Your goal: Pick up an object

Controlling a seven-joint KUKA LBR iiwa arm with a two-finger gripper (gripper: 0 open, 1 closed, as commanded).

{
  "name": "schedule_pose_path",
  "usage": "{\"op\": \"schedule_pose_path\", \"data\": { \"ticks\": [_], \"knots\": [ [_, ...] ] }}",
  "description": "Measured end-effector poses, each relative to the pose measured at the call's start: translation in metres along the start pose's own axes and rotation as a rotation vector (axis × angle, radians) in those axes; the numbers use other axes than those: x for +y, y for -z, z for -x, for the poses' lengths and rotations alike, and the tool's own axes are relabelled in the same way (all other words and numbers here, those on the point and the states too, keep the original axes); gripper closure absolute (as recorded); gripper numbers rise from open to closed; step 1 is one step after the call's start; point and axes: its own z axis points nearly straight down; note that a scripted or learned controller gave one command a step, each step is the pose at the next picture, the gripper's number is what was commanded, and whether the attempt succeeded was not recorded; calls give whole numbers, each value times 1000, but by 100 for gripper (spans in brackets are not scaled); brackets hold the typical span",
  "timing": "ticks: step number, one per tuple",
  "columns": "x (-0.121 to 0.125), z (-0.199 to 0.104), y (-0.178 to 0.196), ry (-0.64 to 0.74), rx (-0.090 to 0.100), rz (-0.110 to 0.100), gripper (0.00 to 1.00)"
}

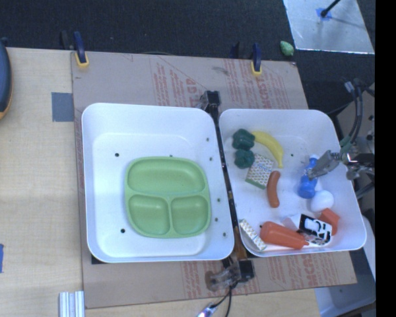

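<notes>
Gripper (315,171) at right bin's (285,116) right edge, above blue toy (307,188); can't tell its state. Green tray (167,197) in left bin (102,121).

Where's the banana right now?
The banana lies in the right bin, near its back wall, just right of the two green pieces and above the sausage.
</notes>
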Motion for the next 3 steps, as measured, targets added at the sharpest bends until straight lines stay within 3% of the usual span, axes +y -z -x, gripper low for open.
{"op": "schedule_pose_path", "data": {
  "ticks": [1,2,3],
  "knots": [
    [32,-51,-162,6,5,-14,0],
    [38,-81,-167,4,2,-3,0],
    [23,-54,-167,-3,1,-4,0]
  ]
}}
